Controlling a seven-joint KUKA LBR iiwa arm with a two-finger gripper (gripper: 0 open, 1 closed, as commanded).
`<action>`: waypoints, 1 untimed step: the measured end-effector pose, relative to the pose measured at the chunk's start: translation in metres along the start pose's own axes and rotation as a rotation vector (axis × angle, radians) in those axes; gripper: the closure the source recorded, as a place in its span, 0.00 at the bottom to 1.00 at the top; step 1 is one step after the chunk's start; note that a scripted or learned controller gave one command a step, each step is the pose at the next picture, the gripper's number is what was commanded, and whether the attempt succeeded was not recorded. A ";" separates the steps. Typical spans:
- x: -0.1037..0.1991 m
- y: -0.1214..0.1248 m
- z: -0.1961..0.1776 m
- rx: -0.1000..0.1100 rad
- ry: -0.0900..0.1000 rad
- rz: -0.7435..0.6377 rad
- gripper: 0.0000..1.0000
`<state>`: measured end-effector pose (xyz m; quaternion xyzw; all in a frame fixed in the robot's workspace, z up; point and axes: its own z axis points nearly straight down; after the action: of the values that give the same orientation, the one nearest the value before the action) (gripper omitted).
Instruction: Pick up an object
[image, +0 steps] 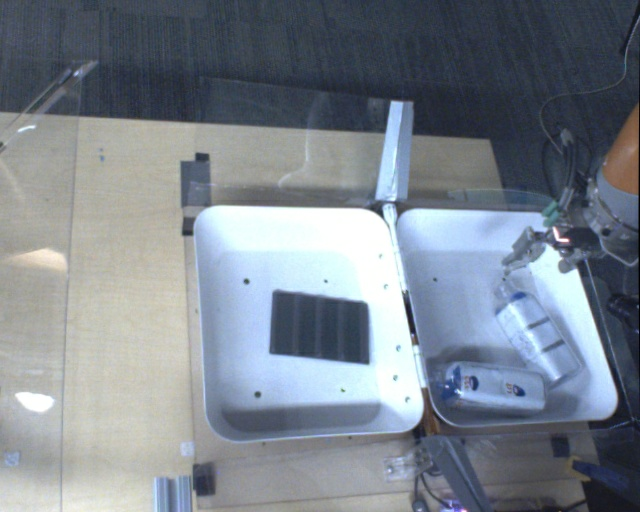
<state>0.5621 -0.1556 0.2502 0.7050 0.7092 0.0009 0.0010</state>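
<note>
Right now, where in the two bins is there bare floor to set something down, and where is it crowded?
Left bin: free all around the dark ribbed mat. Right bin: bare floor in its far-left part, beside the divider. Crowded along its near and right sides, where the clear bottle and the white tube lie, with the gripper above the bottle's far end.

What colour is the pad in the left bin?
Dark grey to black, with lengthwise ribs. The pad shows clearly in the camera view, lying flat on the left bin floor.

A dark ribbed pad (320, 326), perhaps rubber, lies flat in the left bin (225, 300).
</note>
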 end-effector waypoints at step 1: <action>0.012 0.036 0.089 0.001 0.000 0.024 0.00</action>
<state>0.5982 -0.1435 0.1612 0.7135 0.7006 0.0007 0.0007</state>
